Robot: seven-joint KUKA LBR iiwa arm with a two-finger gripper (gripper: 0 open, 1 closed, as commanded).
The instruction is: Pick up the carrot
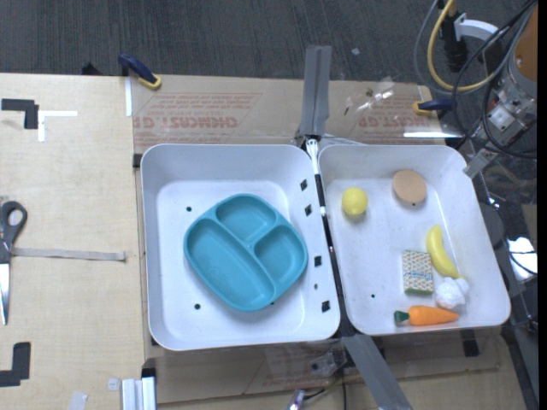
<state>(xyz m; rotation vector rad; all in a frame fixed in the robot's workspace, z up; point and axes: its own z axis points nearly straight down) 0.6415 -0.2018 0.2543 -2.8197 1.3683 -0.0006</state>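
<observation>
The carrot is orange with a green stub at its left end. It lies flat against the front wall of the right bin, near that bin's front right corner. A white lumpy object touches it from behind. Part of the grey arm with its cables shows at the upper right, outside the bins and far behind the carrot.
A yellow banana, a small patterned box, a lemon and a round brown item share the right bin. A blue divided plate sits in the left bin. Scissors lie on the bench at far left.
</observation>
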